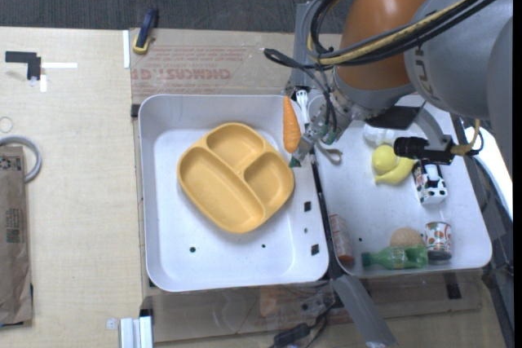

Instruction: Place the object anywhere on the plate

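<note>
Hanging at the bins' divider, the hand — grip unreadable — partly hides the carrot.

Yellow banana toy, green bottle, small can, cow figure — right bin, blue clip on cardboard

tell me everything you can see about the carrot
The carrot is a small orange piece, smooth and plastic-looking like toy food, tapering toward its lower end. It stands nearly upright in the view, at the right wall of the left bin, just above and right of the yellow plate without lying on it. The tool is close against its right side; whether it grips the carrot is unclear.
</note>
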Available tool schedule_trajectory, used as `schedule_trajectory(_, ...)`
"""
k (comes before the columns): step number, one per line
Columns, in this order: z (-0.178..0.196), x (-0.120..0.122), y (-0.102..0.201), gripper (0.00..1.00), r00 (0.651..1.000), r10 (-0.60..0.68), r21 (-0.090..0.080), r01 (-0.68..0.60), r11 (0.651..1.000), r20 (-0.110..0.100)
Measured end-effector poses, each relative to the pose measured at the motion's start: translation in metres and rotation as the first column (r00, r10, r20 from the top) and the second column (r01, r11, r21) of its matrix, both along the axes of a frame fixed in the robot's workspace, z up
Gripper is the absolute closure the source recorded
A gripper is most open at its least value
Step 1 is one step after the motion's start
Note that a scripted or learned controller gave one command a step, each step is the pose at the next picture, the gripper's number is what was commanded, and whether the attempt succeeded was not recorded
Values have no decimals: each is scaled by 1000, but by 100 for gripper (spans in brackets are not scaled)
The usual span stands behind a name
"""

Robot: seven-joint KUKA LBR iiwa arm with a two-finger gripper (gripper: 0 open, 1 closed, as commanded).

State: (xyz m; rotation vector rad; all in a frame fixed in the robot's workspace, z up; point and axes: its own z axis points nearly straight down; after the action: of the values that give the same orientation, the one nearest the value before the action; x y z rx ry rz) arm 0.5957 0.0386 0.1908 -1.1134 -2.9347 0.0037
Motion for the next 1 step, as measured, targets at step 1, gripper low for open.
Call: schedule_trajectory(1,-2,9,33,100,928,-373,-3,373,928,2)
